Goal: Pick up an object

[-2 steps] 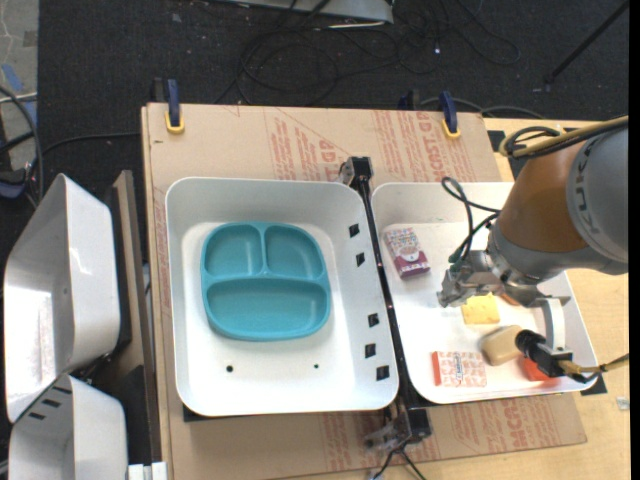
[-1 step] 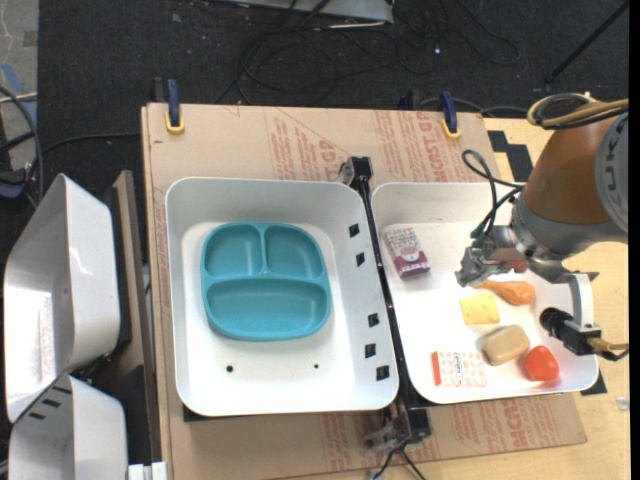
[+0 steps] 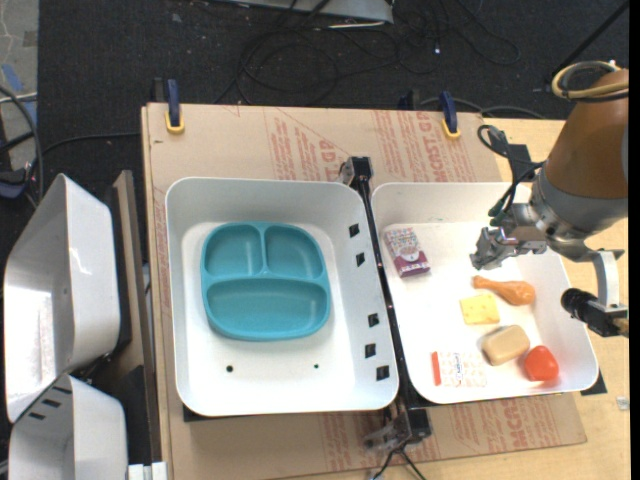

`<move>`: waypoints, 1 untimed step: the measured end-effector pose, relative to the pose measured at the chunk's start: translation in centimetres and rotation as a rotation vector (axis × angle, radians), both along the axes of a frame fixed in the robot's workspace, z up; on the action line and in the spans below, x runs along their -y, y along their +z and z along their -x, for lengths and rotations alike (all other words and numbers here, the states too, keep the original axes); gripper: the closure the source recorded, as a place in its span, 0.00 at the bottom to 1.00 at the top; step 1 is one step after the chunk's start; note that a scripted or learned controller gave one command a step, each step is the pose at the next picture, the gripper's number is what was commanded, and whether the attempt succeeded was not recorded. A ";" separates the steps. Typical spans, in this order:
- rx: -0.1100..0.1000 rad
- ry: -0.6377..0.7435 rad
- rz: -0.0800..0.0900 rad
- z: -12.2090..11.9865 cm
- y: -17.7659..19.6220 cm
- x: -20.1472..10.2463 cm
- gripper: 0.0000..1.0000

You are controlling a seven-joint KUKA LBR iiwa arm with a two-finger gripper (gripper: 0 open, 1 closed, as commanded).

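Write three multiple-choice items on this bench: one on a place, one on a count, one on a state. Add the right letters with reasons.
1. Where does the teal plastic divided plate lie?
A. in the left white bin
B. in the right white bin
C. on the cardboard

2. How many compartments does the plate have?
A. two
B. three
C. five

3. How does the gripper stand to the orange chicken-leg toy?
A. it holds the toy
B. it lies flat under the toy
C. it hangs just above and left of the toy, apart from it

Key: 1 A, the plate sits inside the left bin. 2 B, two small sections above one wide one. 3 C, bin floor shows between gripper and toy.
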State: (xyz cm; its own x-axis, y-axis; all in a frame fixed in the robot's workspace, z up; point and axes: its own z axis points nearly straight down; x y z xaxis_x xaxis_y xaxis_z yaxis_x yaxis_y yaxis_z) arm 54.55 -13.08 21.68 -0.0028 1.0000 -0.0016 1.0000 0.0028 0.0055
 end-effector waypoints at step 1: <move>-0.006 0.005 -0.003 -0.4 -0.7 -5.4 1.00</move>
State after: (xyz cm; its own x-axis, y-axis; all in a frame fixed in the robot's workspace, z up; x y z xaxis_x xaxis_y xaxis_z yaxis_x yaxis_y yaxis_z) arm 54.92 -7.72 20.94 -0.0075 1.0000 0.0013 1.0000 0.0075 -0.0006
